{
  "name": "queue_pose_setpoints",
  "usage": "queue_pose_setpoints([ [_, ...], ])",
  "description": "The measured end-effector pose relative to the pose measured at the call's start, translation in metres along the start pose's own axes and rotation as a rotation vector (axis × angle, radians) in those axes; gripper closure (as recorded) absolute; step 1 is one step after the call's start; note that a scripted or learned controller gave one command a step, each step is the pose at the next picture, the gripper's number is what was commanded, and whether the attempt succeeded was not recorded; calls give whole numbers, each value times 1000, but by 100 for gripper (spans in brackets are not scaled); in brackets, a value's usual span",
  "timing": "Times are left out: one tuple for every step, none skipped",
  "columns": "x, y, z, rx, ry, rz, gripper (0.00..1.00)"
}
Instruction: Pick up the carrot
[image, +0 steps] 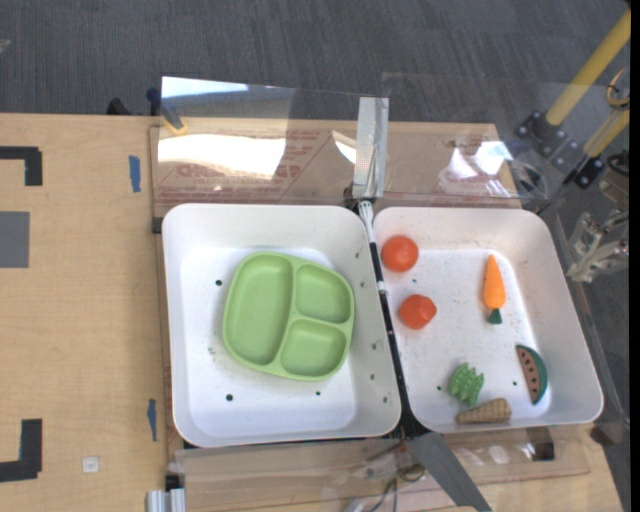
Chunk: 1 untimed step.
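Note:
The carrot (493, 284) is small and orange with a green stub at its near end. It lies lengthwise in the right bin (452, 229), close to that bin's right wall and in its far half. Nothing touches it or covers it.
Also in the right bin are two red-orange round toys (399, 252) (417, 311), a green leafy toy (465, 383), a tan cone (484, 411) and a watermelon slice (531, 373). In the left bin (190, 300) sits a green divided plate (288, 316). A clear panel (372, 150) stands behind the bins.

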<state>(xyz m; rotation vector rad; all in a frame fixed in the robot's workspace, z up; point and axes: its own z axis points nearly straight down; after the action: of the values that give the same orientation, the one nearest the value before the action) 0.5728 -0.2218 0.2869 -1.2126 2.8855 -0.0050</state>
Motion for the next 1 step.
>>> queue_pose_setpoints([
  [-2, -1, -12, 8, -7, 4, 100],
])
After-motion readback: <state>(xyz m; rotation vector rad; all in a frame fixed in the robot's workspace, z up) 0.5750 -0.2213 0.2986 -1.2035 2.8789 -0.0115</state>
